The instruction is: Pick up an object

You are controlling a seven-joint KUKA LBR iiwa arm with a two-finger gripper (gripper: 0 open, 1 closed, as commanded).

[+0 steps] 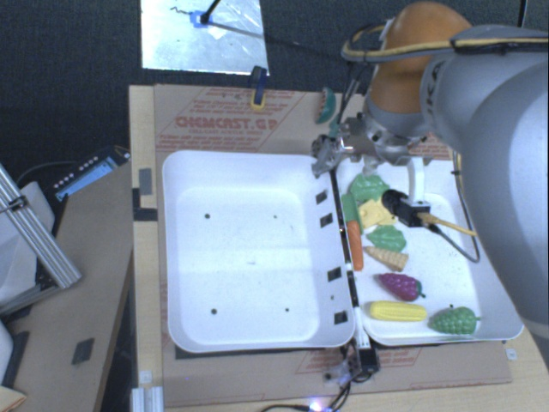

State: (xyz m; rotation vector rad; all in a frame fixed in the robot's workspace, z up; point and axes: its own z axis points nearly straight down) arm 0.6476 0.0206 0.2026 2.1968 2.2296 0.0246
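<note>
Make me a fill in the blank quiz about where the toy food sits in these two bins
1. All the toy food lies in the ___ bin.
2. The carrot lies along that bin's ___ wall.
3. Between the corn and the cone lies the purple ___.
4. The arm reaches in from the ___.

Missing words: right; left; eggplant; right

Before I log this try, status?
Pincer low over right white bin, fingers hidden. Toy foods unlifted: orange carrot, yellow corn. Nothing in the way.
</note>
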